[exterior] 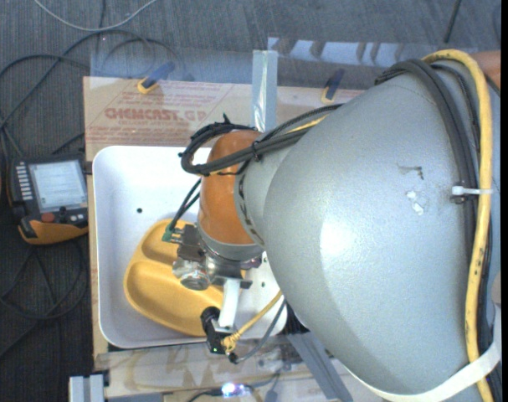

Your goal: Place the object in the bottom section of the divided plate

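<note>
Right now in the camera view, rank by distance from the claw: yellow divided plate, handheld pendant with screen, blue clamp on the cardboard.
1. Yellow divided plastic plate: directly under the claw, in the white bin.
2. Handheld pendant with grey screen: off the bin's left side.
3. Blue clamp: on the cardboard's top edge, farthest.

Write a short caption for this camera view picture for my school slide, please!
A grey robot arm with an orange band reaches over a yellow plate in a white bin.

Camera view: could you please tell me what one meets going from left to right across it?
Handheld pendant with a screen → white bin → yellow divided plate → orange wrist band → grey arm → yellow cable.
</note>
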